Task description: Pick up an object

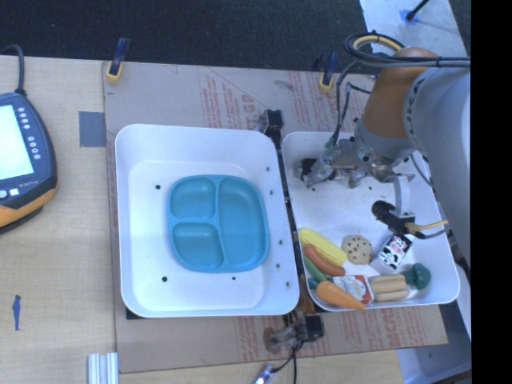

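Toy food crowds the right bin's [445, 294] near end: carrot [339, 296], hot dog [389, 287], broccoli [417, 277], corn [322, 246], cookie [357, 249], milk carton [394, 251]. Left bin [136, 214] holds a blue divided plate [218, 222]. Farther back, the gripper [330, 171] hangs blurred over the right bin; its grip state cannot be made out.

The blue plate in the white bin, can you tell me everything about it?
The blue plate is a light blue tray with rounded corners, likely plastic, split into three compartments: two smaller ones on the left and one long one on the right. It lies flat in the middle of the left white bin, with nothing in it. The gripper is over the other bin.
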